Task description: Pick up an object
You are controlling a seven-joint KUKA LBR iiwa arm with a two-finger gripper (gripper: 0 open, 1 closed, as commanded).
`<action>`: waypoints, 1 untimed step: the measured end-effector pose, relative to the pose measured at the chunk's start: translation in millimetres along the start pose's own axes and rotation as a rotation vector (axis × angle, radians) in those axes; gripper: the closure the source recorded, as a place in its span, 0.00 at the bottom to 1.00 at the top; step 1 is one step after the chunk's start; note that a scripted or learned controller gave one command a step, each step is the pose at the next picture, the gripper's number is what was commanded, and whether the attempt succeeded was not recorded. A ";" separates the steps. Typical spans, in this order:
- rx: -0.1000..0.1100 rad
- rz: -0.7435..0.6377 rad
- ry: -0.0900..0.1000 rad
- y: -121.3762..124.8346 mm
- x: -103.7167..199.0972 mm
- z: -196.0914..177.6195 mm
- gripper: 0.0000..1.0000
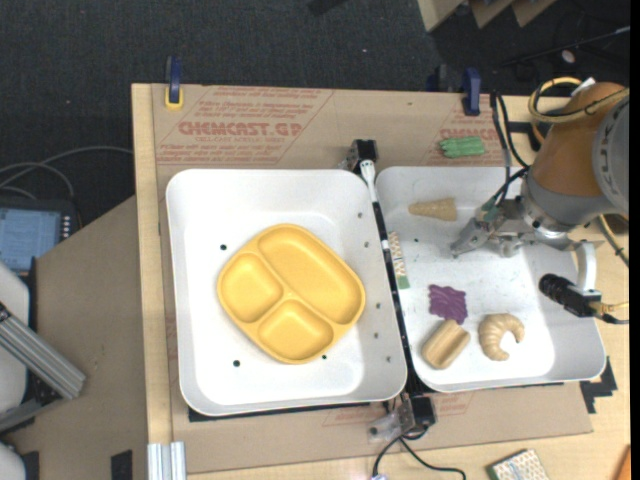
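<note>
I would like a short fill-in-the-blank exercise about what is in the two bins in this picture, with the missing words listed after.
1. The yellow divided plate lies in the ____ bin.
2. The plate has ____ compartments.
3. In the right bin, the croissant lies to the right of the bread roll, and just above the roll lies a ____ item.
4. The gripper hangs over the ____ bin, near the ice cream cone.

Missing words: left; three; purple; right
</note>
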State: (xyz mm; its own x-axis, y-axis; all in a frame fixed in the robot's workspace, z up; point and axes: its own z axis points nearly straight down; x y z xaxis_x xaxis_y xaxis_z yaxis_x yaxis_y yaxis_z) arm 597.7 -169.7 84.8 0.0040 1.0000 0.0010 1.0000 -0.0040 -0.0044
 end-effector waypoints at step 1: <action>-0.004 -0.010 -0.002 61.2 32.4 -0.8 0.00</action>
State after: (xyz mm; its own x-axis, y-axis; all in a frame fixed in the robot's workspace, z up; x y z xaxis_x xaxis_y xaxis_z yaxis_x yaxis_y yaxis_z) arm 659.1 -137.5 85.3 -0.0056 1.0000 -0.0010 1.0000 0.0056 -0.0002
